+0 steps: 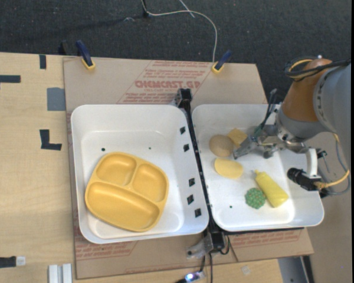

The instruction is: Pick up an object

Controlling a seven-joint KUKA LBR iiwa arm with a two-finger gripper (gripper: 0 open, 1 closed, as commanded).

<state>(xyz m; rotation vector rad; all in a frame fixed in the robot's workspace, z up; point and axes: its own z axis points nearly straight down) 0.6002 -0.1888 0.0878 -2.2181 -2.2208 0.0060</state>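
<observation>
The right bin holds a tan potato-like lump, a pale yellow wedge behind it, a yellow slice, a yellow mustard bottle lying on its side, and a green broccoli piece. My gripper reaches in from the right, low over the bin floor, its dark fingers pointing left and ending right beside the tan lump and the pale wedge. Nothing shows between the fingers.
The left bin holds a yellow divided plate. A black divider with clips runs between the bins. Blue-and-yellow clamps pin the cardboard at the back. The grey arm and orange band hang over the right bin's far right side.
</observation>
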